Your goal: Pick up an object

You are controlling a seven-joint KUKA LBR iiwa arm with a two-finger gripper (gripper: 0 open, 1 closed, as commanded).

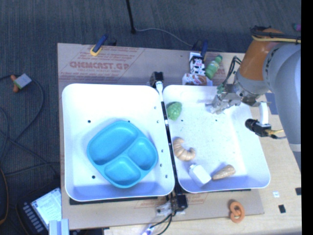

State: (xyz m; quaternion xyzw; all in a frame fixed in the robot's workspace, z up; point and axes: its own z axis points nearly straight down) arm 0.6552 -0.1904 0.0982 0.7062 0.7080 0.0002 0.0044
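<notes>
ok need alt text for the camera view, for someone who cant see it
A grey robot arm reaches from the right, its gripper over the far end of the right white bin, which holds a green object, a croissant, a small white bottle and a tan piece. The left bin holds a blue divided tray.

blue tray (122,152) in left bin (78,99) | orange ring (236,210) (on bench)

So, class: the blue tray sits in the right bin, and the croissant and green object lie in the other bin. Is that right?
Not quite. The camera view shows the blue tray in the left bin. The croissant and green object do lie in the other bin, the right one.
</notes>
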